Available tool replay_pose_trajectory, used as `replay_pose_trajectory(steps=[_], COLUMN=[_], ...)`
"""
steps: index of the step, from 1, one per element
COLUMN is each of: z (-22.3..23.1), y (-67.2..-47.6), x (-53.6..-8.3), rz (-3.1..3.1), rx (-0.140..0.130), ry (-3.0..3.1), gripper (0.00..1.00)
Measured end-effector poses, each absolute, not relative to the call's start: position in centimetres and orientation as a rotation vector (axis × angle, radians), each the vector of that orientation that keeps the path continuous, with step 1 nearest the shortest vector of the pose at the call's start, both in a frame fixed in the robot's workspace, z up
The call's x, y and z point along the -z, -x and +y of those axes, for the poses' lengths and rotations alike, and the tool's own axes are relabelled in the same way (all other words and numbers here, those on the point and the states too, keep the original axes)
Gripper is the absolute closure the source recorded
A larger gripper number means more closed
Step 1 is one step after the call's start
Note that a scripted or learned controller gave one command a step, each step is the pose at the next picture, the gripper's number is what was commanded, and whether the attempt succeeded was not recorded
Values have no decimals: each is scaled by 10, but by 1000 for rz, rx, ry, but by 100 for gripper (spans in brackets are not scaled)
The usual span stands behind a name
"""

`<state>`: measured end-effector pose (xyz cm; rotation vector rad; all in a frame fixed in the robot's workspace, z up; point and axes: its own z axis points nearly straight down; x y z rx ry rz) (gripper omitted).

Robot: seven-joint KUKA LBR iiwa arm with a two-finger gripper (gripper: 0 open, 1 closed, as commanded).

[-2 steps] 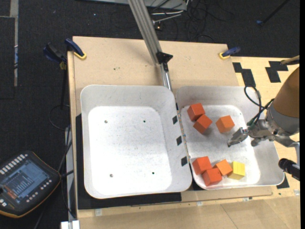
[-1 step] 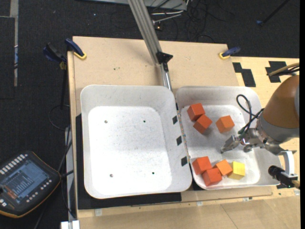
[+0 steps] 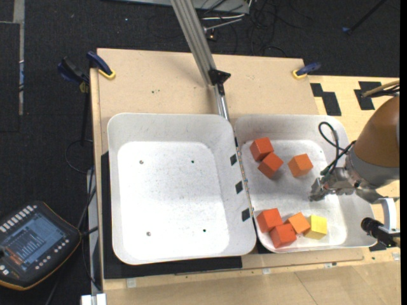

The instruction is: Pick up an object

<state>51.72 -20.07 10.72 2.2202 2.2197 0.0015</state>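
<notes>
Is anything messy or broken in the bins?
Nothing looks broken or spilled. All the blocks sit inside the right bin: three orange-red ones near the top, and two red, one orange and the yellow block clustered at the bottom. They lie at jumbled angles.

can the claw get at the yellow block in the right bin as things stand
Probably yes. The claw hovers over bare bin floor just above the yellow block, with nothing between them. An orange block touches its left side, which could crowd a finger.
</notes>
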Motion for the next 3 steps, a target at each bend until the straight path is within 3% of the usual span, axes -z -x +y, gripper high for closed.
replay_pose_trajectory(steps=[3], z=[-194], y=[-516], x=[-274], rz=[2220], rx=[-6], ry=[-2211], gripper=[100])
